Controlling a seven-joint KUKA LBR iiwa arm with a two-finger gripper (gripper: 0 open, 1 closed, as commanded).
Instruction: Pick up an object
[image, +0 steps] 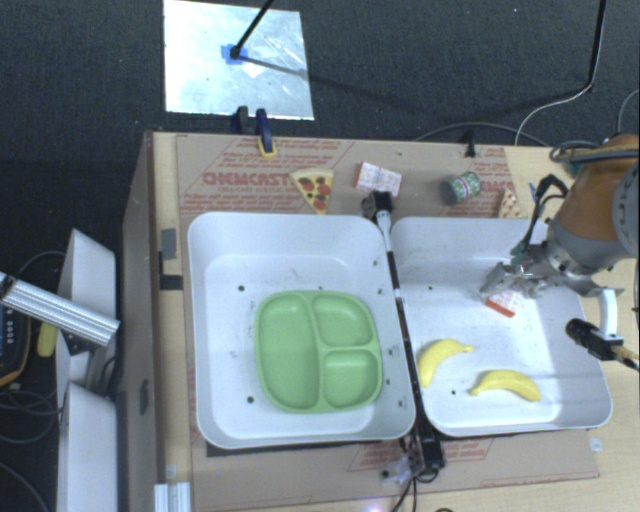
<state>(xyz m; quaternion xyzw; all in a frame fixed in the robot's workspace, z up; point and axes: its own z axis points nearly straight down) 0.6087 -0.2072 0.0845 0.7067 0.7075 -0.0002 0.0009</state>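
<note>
**Gripper low over small packet, back of right bin**

Nearest, front of the right-hand shallow white plastic bin: two yellow toy bananas, one curved along the front wall, the other just beside the divider between the bins. Well apart from each other, both lying flat; loose scatter, likely tipped in as pick targets rather than arranged.

Left-hand shallow white plastic bin: one pale green three-compartment plastic plate, flat, toward the front, compartments bare. Broad and low, so probably a poor fit for a two-finger pinch.

Further back in the right bin: small flat red-and-white packet, alone on the bin floor. Metal two-finger gripper directly over its far edge, arm coming in from the right, wrist angled down. Touching or just above: not resolvable. Grip state: cannot tell, too small and glare-washed. Nothing visibly lifted. Judged the packet to be the object being tried for; thin and flat against the floor, so a slip seems likely.

Behind the bins, on the brown printed cardboard strip: toy pizza slice, white-and-red wrapper, small green can. Outside the bins, so presumably spares or strays.

Farthest: blue clamp on the bench's back edge, crinkled silver foil sheet on the dark floor.
</note>
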